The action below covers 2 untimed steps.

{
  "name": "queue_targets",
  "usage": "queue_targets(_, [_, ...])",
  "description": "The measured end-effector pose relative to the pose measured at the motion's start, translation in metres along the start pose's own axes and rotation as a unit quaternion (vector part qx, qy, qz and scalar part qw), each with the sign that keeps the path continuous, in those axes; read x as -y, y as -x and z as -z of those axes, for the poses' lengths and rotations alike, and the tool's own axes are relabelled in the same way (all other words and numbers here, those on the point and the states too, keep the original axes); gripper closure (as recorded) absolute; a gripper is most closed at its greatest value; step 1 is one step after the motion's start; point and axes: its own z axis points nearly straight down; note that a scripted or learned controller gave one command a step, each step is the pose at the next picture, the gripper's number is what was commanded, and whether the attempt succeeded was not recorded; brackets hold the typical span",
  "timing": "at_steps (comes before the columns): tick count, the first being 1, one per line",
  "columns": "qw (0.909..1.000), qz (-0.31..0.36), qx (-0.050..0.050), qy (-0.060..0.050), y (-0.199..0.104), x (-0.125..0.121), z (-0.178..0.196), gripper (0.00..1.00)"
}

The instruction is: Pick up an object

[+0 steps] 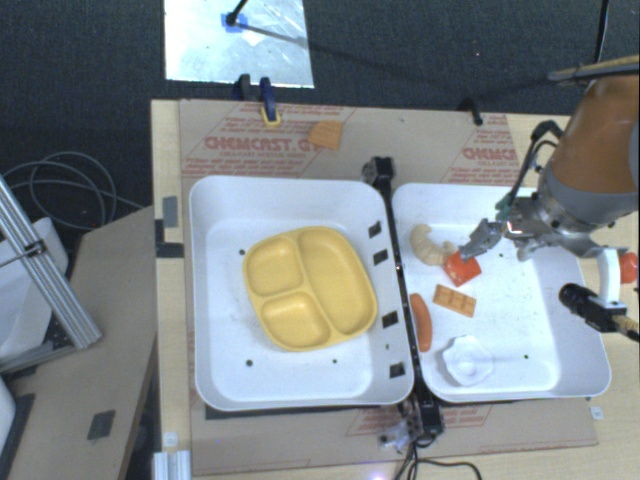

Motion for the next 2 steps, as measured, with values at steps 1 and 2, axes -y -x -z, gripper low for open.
queue_targets(1, [1.0, -0.001, 0.0, 0.0, 0.027, -0.028, -0.097, 0.0])
queue_targets(2, [1.0, -0.002, 0.0, -0.001, 0.042, -0.018, -0.133, 0.0])
